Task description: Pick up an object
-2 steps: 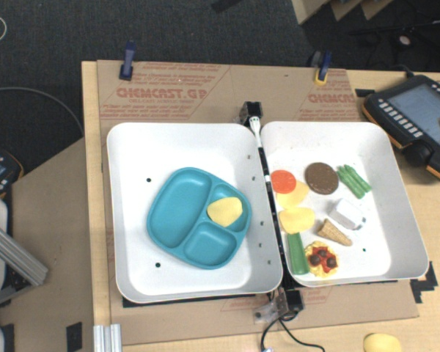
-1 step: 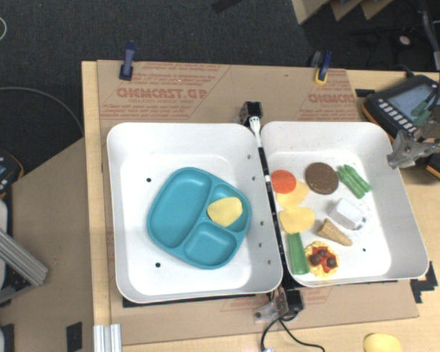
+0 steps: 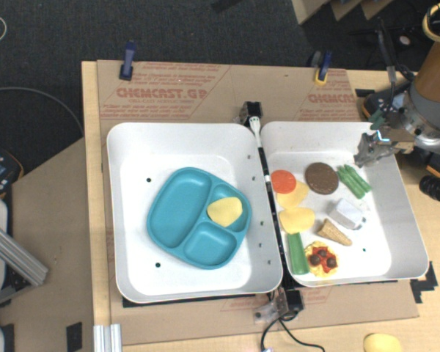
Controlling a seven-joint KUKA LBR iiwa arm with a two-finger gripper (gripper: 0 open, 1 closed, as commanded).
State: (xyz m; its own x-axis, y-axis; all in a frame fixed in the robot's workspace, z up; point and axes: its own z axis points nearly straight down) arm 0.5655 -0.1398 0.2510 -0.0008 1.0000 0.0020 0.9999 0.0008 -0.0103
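White plastic bins sit side by side on the bench, and your targets lie in the right bin [image 3: 396, 259]: a brown disc [image 3: 322, 178] and a green piece [image 3: 353, 180] near its far edge, an orange round [image 3: 284, 181] by the left wall, and a pizza slice [image 3: 322, 258] toward the near edge. The gripper [image 3: 369, 149] hangs over the far right corner of that bin, just beyond the green piece and holding nothing; whether it is spread or closed cannot be made out. Choose one item with free space around it, centre above it, then descend straight. The left bin holds a blue divided plate [image 3: 180, 211].
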